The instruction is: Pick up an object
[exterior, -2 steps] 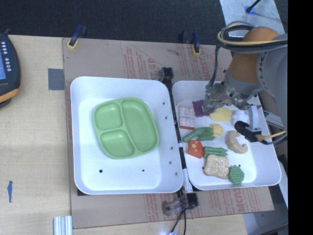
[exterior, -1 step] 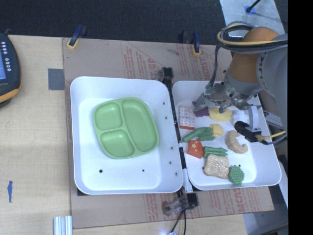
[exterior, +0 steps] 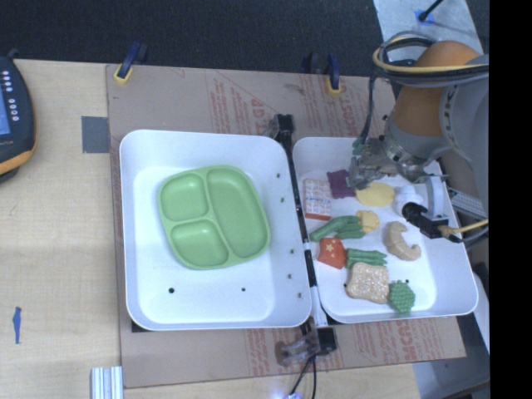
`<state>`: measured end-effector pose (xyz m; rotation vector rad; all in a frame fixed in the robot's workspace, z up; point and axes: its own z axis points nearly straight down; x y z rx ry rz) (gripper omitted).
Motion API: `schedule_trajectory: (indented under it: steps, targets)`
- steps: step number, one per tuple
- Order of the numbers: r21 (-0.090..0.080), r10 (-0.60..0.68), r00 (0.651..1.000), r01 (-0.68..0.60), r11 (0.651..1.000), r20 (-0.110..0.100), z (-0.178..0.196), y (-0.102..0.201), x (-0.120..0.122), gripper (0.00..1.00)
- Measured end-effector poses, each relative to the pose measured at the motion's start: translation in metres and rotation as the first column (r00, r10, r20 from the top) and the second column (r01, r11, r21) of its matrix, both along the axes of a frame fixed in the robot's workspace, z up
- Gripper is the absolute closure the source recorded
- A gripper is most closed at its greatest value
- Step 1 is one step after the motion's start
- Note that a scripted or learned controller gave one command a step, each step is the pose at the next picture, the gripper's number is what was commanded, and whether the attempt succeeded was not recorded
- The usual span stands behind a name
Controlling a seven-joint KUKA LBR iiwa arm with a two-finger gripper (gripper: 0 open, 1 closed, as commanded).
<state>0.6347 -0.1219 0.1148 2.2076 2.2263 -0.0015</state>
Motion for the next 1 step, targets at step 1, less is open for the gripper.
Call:
schedule_trajectory:
  steps: [1]
  targets:
    - [0.0,0.001,1.0,-0.001,1.0,-0.001,-0.0003,0.0001,-0.0001,0.0]
